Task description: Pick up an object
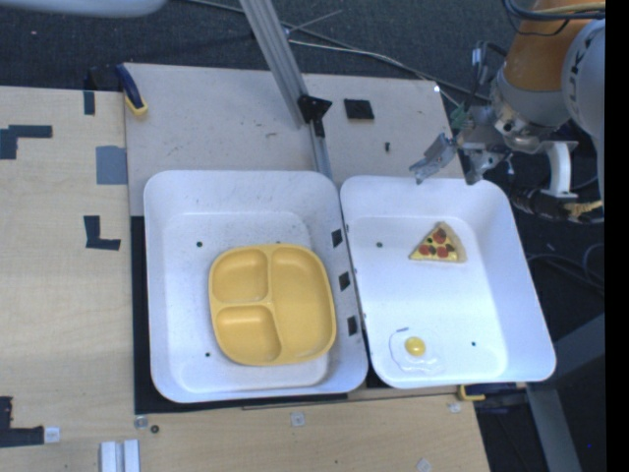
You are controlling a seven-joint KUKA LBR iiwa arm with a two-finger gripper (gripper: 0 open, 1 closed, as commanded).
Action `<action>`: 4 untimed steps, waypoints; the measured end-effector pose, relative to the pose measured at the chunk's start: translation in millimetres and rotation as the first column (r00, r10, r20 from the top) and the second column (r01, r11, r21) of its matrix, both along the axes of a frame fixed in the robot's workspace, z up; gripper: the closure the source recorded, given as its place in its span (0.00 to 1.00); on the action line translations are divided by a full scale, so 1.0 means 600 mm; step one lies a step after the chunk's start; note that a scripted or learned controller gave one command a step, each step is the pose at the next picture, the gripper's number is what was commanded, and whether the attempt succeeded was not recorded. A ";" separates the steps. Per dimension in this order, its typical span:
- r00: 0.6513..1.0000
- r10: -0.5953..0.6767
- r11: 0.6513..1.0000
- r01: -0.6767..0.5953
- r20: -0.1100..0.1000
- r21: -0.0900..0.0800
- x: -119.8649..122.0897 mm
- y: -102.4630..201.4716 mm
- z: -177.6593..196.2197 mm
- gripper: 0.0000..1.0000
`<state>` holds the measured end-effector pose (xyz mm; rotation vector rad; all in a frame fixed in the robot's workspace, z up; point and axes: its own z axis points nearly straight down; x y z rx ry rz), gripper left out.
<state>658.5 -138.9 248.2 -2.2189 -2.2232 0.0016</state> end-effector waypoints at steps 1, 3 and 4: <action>1.000 -0.001 1.000 0.001 -0.005 -0.001 0.008 -0.007 -0.102 0.00; 1.000 0.000 1.000 0.000 -0.006 -0.001 0.008 -0.005 -0.267 0.00; 1.000 0.002 1.000 -0.002 0.000 -0.001 0.011 -0.004 -0.244 1.00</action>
